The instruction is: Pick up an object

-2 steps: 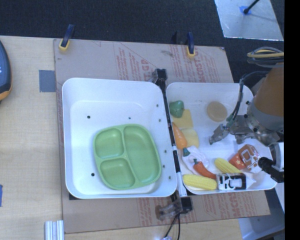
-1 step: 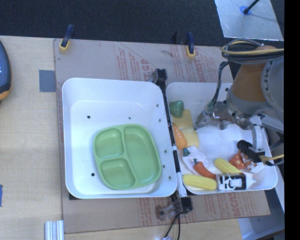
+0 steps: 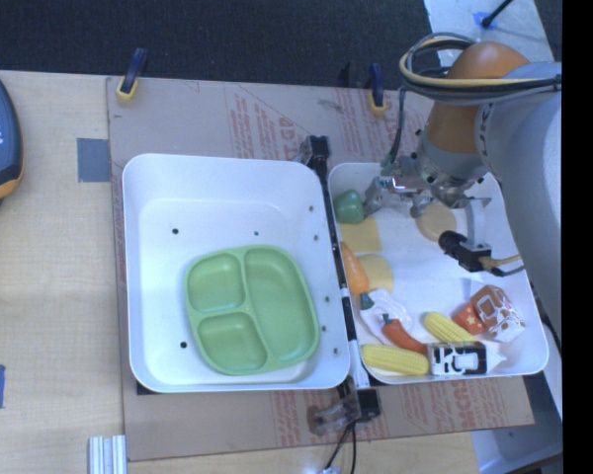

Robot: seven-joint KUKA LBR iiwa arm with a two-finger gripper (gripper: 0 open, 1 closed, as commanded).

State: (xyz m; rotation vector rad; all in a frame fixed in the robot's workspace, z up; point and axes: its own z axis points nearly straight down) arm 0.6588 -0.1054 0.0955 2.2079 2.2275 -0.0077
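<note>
The grey arm (image 3: 529, 156), orange band above the wrist, reaches in from the right and bends down over the far end of the right-hand shallow white bin (image 3: 534, 358), its wrist pointing steeply downward. The gripper (image 3: 407, 191) sits low near that bin's far-left corner. How wide it stands cannot be told from this slant. Just to its left lies a small green rounded toy (image 3: 348, 205), close against the bin's left wall. Just to its right, partly under the wrist, is a tan rounded piece (image 3: 433, 225).

The other things lie nearer the camera in the same bin, apart from the gripper:
- two pale yellow blocks (image 3: 368, 237), one behind the other
- an orange carrot-shaped toy (image 3: 352, 263) along the left wall
- a red-orange pepper-like toy (image 3: 403, 335)
- a long yellow corn cob (image 3: 393, 360) along the near wall
- a shorter yellow cob (image 3: 449, 326)
- a black-and-white box (image 3: 459, 359) just beside the long cob's right end
- a red, orange and white packet (image 3: 489, 312) near the right wall

The left-hand shallow white bin (image 3: 143, 265) holds a light green plastic plate with three compartments (image 3: 250, 309) — lying flat toward its near side. Both bins rest on a brown cardboard sheet (image 3: 227, 117) on the wooden bench (image 3: 40, 314).
</note>
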